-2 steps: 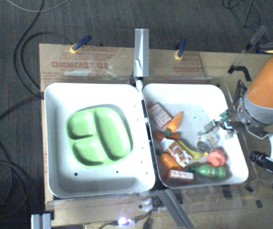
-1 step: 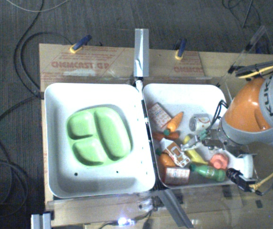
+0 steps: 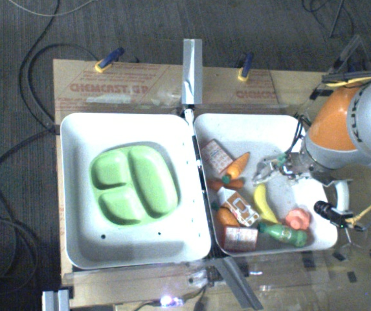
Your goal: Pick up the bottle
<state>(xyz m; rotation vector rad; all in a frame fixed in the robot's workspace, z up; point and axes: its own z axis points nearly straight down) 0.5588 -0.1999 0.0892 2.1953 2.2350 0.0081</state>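
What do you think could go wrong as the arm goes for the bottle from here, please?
1. The green plastic bottle lies on its side at the near wall of the right white bin, leaving little room for a grip.
2. The red-orange round toy and yellow banana crowd it, so either could be grabbed or knocked instead.
3. The hand sits above the banana, away from the bottle.

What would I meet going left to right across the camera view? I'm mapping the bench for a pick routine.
Green divided tray in the left bin → carrot → banana → green bottle → gripper and orange-banded arm.
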